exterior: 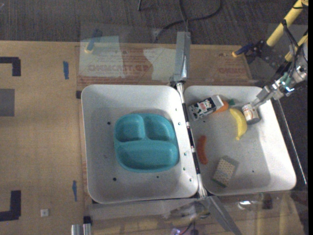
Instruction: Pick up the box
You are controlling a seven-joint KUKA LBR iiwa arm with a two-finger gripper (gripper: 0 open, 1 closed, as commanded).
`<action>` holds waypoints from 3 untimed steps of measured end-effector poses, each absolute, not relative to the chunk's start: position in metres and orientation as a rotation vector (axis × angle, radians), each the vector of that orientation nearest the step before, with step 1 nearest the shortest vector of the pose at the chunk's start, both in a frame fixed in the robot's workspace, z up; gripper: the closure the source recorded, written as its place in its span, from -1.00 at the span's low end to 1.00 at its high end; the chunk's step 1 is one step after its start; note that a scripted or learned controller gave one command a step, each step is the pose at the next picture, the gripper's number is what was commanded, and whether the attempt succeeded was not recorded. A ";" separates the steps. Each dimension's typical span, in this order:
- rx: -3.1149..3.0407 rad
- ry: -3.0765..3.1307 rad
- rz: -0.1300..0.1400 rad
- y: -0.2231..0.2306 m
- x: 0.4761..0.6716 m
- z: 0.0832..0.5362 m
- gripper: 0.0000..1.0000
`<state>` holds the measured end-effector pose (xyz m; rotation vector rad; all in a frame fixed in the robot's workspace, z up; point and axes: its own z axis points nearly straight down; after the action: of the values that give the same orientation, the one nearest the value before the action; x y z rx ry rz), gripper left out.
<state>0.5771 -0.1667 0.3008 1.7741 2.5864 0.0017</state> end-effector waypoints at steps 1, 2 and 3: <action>1.968 2.442 0.001 -0.176 0.534 0.381 -1.00; 1.847 2.540 0.001 -0.126 0.480 0.257 -1.00; 1.774 2.593 0.001 -0.106 0.495 0.129 -1.00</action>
<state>0.4946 -0.1061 0.1289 1.7738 2.5933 0.0006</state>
